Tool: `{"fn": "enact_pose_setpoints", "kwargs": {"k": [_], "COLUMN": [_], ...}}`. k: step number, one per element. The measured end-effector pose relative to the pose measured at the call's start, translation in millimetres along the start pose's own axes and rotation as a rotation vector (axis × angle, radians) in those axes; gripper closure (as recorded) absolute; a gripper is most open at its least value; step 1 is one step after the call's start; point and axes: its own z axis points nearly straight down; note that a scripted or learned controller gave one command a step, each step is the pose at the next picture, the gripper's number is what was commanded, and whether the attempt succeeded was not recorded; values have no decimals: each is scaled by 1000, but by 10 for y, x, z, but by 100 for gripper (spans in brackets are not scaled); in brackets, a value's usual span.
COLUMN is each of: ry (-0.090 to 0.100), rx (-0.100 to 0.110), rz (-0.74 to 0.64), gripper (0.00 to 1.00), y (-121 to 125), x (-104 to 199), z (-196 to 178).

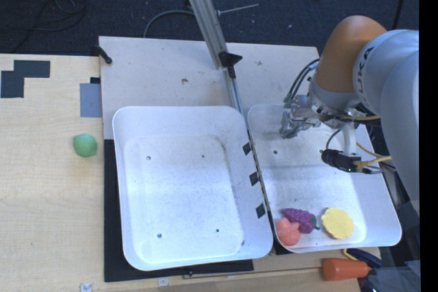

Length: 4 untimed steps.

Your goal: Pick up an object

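Note:
In the right bin (311, 174), near its front edge, lie three small objects: an orange-red piece (288, 232) at the left, a purple grape-like bunch (300, 218) beside it, and a yellow round piece (337, 223) to the right. My gripper (290, 128) hangs over the far left part of that bin, well back from these objects, below the grey arm with its orange band (345, 55). Nothing shows between its fingers.
The left bin (181, 184) lies beside the right one, with black clips along the shared edge. A green ball (85, 145) rests on the wooden bench at the left. An orange object (345, 269) lies in front of the right bin. A metal rail (209, 14) slants up behind.

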Motion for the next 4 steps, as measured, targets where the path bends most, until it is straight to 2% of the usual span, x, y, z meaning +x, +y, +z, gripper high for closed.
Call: {"fn": "enact_pose_setpoints", "kwargs": {"k": [1, 2, 3, 4], "ry": [0, 0, 0, 1], "rx": [-4, -5, -1, 2], "rz": [-1, -1, 0, -4], "gripper": [100, 100, 100, 100], "y": [-62, -26, -24, -202], "x": [65, -9, -16, 475], "z": [-512, -1109, -1308, -1169]}}
